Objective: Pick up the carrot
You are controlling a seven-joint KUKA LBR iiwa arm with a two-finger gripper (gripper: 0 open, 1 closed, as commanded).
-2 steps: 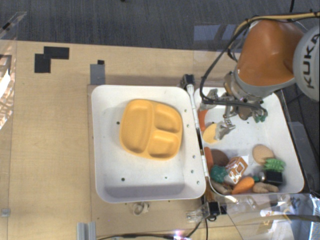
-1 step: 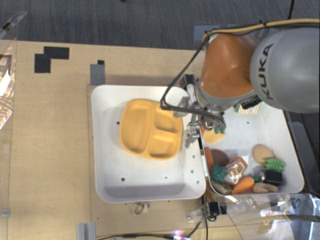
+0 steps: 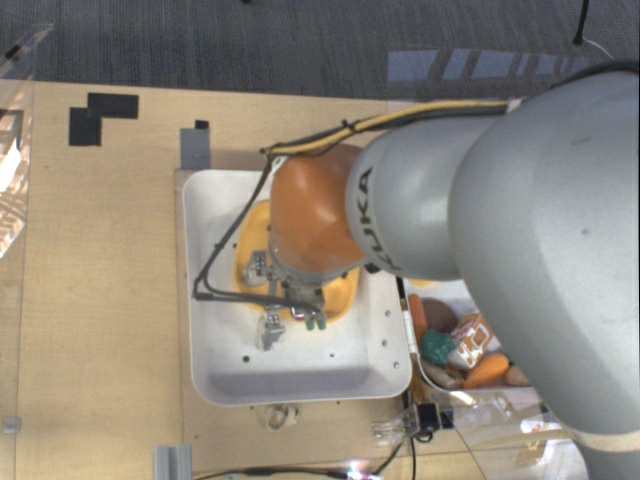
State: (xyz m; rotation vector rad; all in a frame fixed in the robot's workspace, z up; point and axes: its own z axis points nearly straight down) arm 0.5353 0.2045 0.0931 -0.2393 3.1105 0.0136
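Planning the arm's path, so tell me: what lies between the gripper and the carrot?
In the camera view, the gripper hangs over the left bin; the carrot lies in the right bin. Between them: bare white floor and the bins' adjoining rims.

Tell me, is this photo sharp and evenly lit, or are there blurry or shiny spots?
In the camera view, the big grey arm sits close to the lens and looks soft, with a bright sheen along its top; the hand casts a faint shadow on the left white bin; glare glints off clear plastic at the bottom edge; the carrot in the right bin is small and slightly fuzzy.
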